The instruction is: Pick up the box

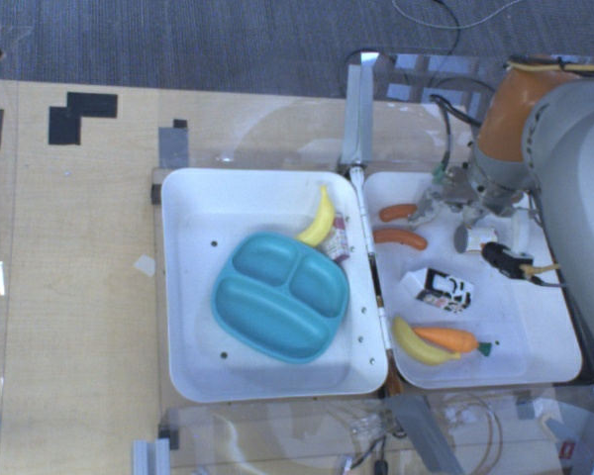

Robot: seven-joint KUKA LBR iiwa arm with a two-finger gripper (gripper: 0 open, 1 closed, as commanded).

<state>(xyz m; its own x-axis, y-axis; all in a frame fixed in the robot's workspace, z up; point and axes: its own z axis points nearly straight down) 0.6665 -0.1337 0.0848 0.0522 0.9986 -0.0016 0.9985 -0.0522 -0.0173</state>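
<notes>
Single fixed camera above the surface (69,295), looking down at a slant; mid-range, both bins in frame; end effector (453,213) upper right, left bin (183,364) beyond it leftward.

Plate (280,296) blue; bananas (319,220) yellow; carrot (447,339) orange; box (439,290) white, black-printed; bins (183,265) white.

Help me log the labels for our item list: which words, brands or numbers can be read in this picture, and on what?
None can be read.
box: black and white print, too small and blurred to read.
Packet beside the blue plate: printed, too blurred to read.
</notes>
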